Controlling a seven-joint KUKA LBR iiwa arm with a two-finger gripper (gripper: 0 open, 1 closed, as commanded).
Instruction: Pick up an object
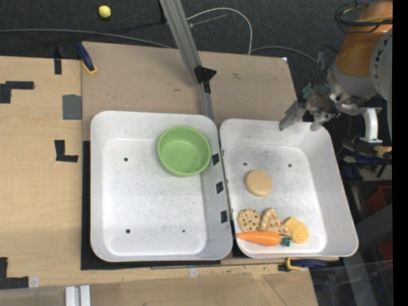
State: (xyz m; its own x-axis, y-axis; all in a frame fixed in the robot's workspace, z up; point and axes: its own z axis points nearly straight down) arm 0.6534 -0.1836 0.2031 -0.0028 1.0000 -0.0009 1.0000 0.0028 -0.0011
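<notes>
- At the upper right of the frame, the gripper hangs over the far rim of the right bin; its two fingers stand apart and there is nothing between them.
- The things it could pick lie lower in the same bin: a round beige biscuit near the middle, and at the lower edge a waffle-like cookie, a pale lumpy piece, a yellow corn piece and an orange carrot.
- The green bowl sits in the upper part of the left bin, well apart from the gripper.
- Risk one: the gripper is above the rim, so a straight descent would likely strike the bin wall and catch nothing.
- Risk two: the biscuit looks flat and round, so I think the fingers may slide over it or push it away.
- Risk three: the lower things lie touching or just beside each other; the fingers may land on two of them, or knock one aside.
- Risk four: the carrot lies near the bin's lower wall, so one finger may find no room there.
</notes>
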